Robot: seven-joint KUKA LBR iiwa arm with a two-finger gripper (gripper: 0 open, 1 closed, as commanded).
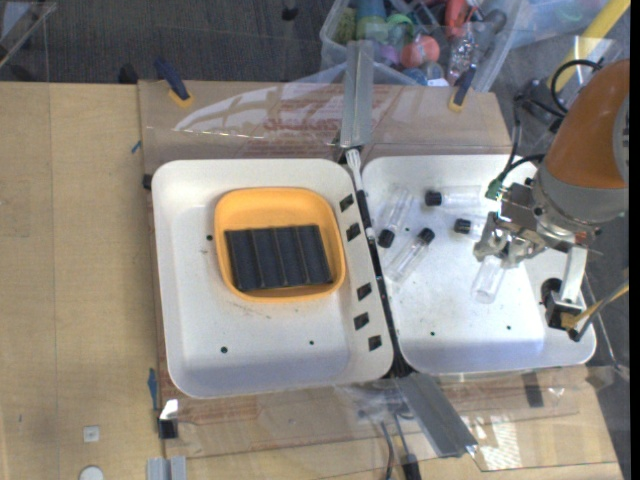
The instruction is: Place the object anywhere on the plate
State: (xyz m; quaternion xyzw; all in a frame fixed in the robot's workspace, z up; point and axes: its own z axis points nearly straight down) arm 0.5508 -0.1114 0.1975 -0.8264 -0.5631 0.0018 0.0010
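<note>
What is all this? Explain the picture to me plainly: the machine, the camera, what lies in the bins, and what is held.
One camera looks down at a slant on a wooden bench with two shallow white bins side by side. The grey and orange thing at the right is a robot arm; its gripper, a two-finger claw, hangs over the right bin.

In the left bin sits an orange plate with a dark ribbed tray on it. In the right bin lie several clear vials with black caps, for instance one near the divider, and another just below the gripper.

The job is to put an object on the plate. I cannot tell whether the claw is gripping anything. Behind the bench, a clear tub holds colourful toys.
</note>
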